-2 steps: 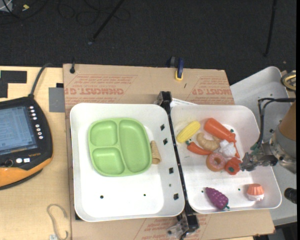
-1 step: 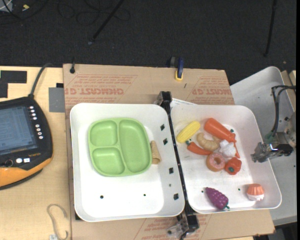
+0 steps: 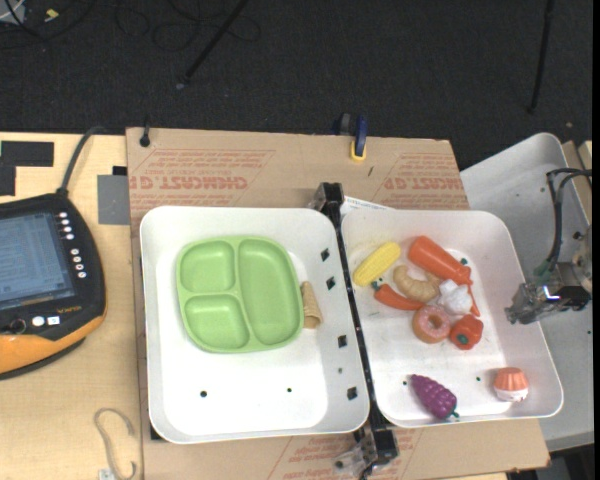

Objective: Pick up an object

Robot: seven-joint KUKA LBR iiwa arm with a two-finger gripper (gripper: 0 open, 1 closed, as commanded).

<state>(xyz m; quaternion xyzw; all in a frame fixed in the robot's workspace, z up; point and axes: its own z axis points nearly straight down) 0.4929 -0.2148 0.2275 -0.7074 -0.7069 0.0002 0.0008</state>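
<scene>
Purple grapes [image 3: 433, 396] sit lower right; your gripper [image 3: 532, 303], state unclear, waits at the right bin [image 3: 525, 258] edge, so you'd still need to reach in.

Bright, even light; soft shadows; slight blur

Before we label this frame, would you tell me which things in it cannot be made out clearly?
- Gripper, camera view: small and dark at the right bin's edge; whether its fingers are open or shut is unreadable.
- White item in the toy pile: half covered by the carrot and tomato; identity unclear.
- Brown piece beside the green tray: partly tucked under its rim.
- Tablet: cut off by the left edge, screen text too small.
</scene>
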